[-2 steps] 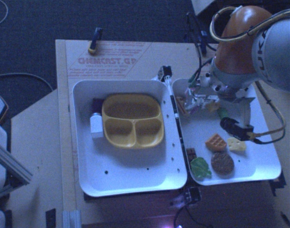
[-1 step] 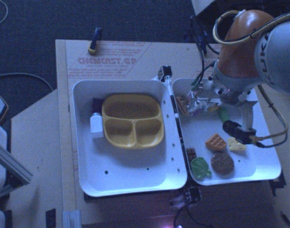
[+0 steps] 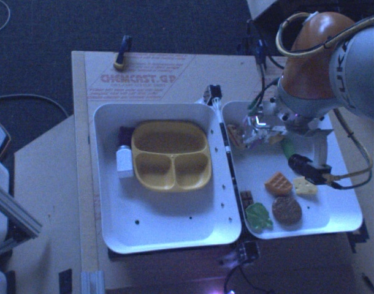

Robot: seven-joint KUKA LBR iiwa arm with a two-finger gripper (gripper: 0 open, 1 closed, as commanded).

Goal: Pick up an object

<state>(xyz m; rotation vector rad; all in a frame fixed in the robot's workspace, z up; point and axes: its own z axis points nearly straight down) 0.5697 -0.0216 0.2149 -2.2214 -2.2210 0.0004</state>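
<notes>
Bins: left bin [image 3: 113, 219] holds a yellow divided plate [image 3: 171, 155], right bin [image 3: 334, 216] toy food; jaws' state unclear.

High slanted view over both bins [image 3: 175, 237], seemingly close.

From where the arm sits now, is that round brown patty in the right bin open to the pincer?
Probably yes: the patty lies uncovered near the bin's front, beside the green piece.
</notes>
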